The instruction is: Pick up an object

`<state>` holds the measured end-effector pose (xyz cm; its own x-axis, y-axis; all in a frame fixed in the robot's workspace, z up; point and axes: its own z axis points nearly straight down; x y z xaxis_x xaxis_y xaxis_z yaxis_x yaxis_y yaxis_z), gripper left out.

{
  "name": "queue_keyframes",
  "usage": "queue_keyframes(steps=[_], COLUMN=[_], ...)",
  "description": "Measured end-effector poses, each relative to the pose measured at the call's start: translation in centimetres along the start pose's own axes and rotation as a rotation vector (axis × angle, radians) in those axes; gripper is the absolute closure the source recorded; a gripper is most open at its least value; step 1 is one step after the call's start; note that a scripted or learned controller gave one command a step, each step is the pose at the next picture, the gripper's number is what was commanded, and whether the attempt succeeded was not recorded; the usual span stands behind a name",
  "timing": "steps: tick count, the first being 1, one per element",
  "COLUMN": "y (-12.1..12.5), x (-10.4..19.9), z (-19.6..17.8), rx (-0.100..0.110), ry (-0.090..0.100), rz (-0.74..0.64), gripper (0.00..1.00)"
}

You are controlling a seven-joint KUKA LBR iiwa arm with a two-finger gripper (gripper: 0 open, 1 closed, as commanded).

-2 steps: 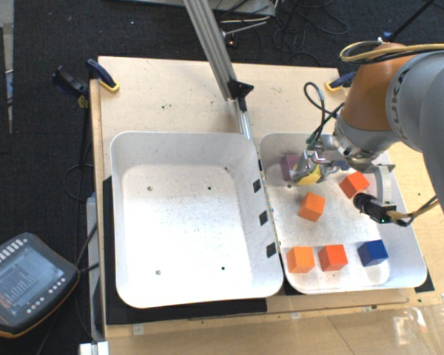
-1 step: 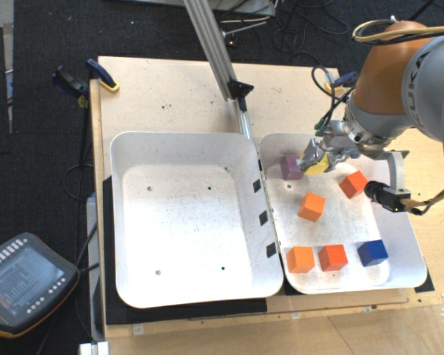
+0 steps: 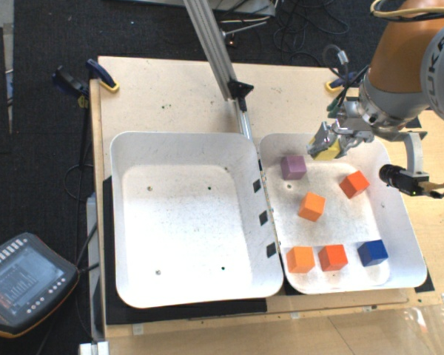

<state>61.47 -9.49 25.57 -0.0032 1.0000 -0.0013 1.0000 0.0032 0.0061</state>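
Nearest the camera, off the bench's [image 3: 170, 87] left corner, a grey teach pendant [image 3: 22, 283] lies on the dark floor. The left bin [image 3: 133, 154] sits beside it on the bench, its white floor speckled with dark marks. The right bin [image 3: 399, 265] touches it along the middle seam. Along that bin's near edge three cubes stand in a row: an orange cube [image 3: 300, 259], a red-orange cube [image 3: 333, 257] just beside it, and a blue cube [image 3: 372, 252] a little apart to the right. Further in, a second orange cube [image 3: 311, 206] sits alone near the middle, tilted on its corner. Beyond it a second red-orange cube [image 3: 354, 184] lies toward my side and a purple cube [image 3: 293, 167] toward the seam. At the bin's far edge my gripper [image 3: 328, 145] hangs over the rim, and my fingers [image 3: 316, 140] pinch a yellow block [image 3: 327, 151] between them, just behind and to the right of the purple cube. My orange band [image 3: 399, 46] rises above that. Past the bins an aluminium strut [image 3: 207, 28] slants across the bench, with a blue clamp [image 3: 96, 76] at the far left corner
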Motion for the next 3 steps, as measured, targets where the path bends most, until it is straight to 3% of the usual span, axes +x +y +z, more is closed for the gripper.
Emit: queue_keyframes(steps=[3], y=[4.5], x=[15.5], z=[0.9], rx=[0.005], ry=[0.003], rz=[-0.005], gripper=[1.00])
